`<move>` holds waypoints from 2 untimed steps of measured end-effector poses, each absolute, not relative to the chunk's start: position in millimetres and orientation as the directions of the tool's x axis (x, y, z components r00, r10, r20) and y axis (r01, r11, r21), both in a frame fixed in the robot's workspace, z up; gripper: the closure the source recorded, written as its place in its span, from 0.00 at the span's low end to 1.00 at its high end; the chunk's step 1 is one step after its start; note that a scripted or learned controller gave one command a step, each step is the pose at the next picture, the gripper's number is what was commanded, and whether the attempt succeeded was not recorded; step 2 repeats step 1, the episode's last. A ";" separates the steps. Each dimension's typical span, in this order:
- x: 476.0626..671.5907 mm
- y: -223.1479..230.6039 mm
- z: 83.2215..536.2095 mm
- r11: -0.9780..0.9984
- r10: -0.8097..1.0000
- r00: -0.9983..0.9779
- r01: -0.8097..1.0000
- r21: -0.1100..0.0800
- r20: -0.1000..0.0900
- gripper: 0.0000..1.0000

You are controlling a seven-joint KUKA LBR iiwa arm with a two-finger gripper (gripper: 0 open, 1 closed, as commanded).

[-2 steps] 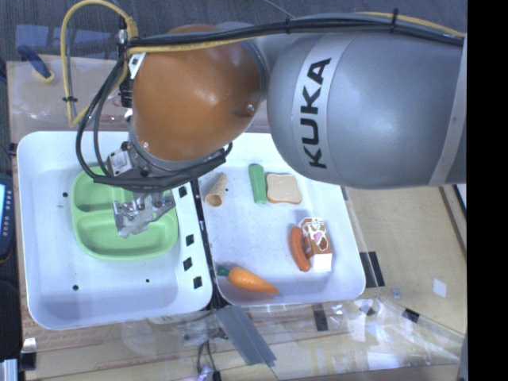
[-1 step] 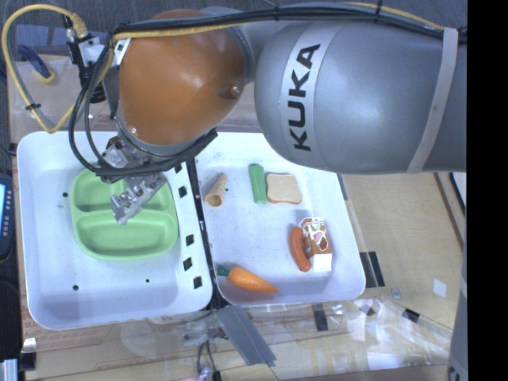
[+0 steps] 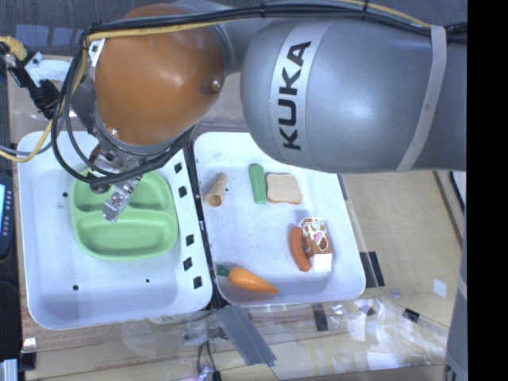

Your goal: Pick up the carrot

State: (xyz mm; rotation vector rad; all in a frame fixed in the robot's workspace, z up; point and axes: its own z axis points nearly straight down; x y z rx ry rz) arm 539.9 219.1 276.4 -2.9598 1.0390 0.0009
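Bench w/ two white bins: gripper hovering over green tray in left bin, fingers narrow, holding nothing. Carrot lying in right bin, near front edge. Approach step pending; needing traverse right, then descent.

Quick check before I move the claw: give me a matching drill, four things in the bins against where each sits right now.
Things:
1. orange tapered carrot
2. green divided plastic tray
3. tan bread slice
4. metal claw

Places:
A. far side of the right bin
B. over the green tray
C. near edge of the right bin
D. on the left bin's floor

Pairs: 1-C, 2-D, 3-A, 4-B
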 end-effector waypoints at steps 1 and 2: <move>482.9 217.2 242.4 -0.916 -0.401 0.916 -0.401 0.003 -0.005 1.00; 482.9 217.2 242.4 -0.916 -0.401 0.916 -0.401 0.003 -0.005 1.00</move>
